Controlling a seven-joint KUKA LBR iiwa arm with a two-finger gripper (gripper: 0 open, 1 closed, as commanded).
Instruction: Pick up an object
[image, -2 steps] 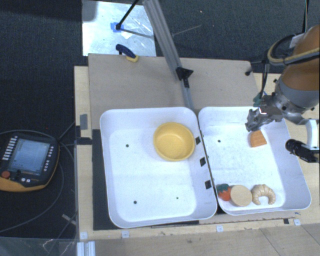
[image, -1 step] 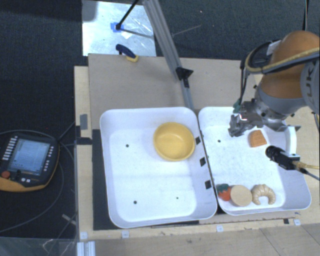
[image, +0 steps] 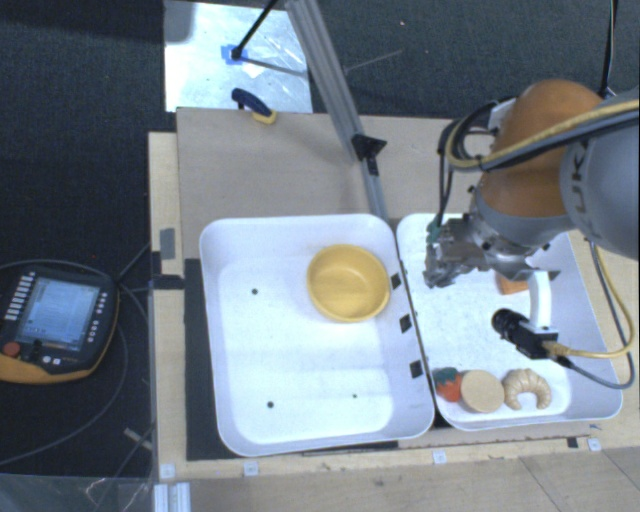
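My gripper (image: 437, 272) hangs over the left part of the right bin (image: 470, 330), close to the divide between the two bins. A yellow bowl (image: 347, 282) rests in the left bin (image: 270, 360), up near its top right corner. Along the front of the right bin lie a round tan biscuit-like piece (image: 481, 391), a croissant (image: 527, 388) and a small red and green item (image: 446, 381). An orange object (image: 513, 286) peeks out from under the arm's wrist.
The grey and orange arm (image: 545, 150) covers the upper part of the right bin. A slanted metal pole (image: 340, 95) crosses the bench behind the bins. A teach pendant (image: 52, 322) lies on the floor at the left.
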